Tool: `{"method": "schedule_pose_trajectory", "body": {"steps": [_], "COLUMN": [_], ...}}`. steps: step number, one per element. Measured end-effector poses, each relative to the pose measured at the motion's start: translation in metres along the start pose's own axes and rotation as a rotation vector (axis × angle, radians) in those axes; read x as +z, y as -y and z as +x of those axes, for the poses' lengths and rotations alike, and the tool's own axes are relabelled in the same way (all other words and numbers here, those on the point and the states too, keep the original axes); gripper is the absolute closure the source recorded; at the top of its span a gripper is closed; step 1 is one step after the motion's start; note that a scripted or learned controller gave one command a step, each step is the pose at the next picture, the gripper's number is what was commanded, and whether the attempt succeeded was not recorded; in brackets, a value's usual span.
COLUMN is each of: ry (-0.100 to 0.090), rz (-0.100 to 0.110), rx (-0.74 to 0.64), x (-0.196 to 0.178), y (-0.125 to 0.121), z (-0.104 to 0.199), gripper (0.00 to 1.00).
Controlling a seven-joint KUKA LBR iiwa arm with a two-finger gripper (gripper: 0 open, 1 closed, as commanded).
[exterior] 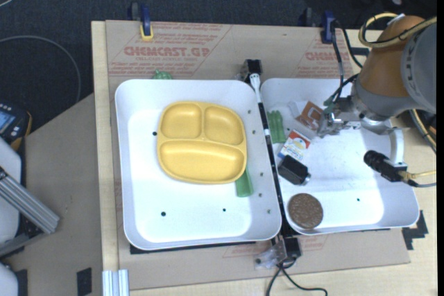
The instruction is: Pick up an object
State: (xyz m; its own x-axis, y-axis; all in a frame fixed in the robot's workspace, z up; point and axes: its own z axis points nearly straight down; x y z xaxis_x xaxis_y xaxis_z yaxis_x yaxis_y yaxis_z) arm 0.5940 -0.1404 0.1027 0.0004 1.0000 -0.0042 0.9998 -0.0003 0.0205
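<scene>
The worktop (69, 170) carries everything, and I take the right bin (388, 215) as my landmark, since my arm (399, 73) reaches into it from its far right corner. Touching its left wall sits the left bin (132, 170), where a yellow divided plate (202, 142) lies flat, well out of my way. Inside the right bin, a brown round disc (305, 210) rests near the front wall, and a black block (293, 170) lies just behind it toward the left wall. A small printed card (295, 143) and a green strip (277, 126) hug that same wall further back. My hand (328, 120) hangs low over the back of the bin, beside a brownish packet (310, 112), probably my target. How far my hand is open, I cannot tell.
</scene>
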Motion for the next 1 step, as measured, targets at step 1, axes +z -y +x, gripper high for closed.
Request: {"method": "schedule_pose_trajectory", "body": {"steps": [1], "ry": [-0.01], "rz": [0.023], "rx": [-0.007], "x": [-0.0892], "y": [0.1], "z": [0.094], "gripper": [1.0]}}
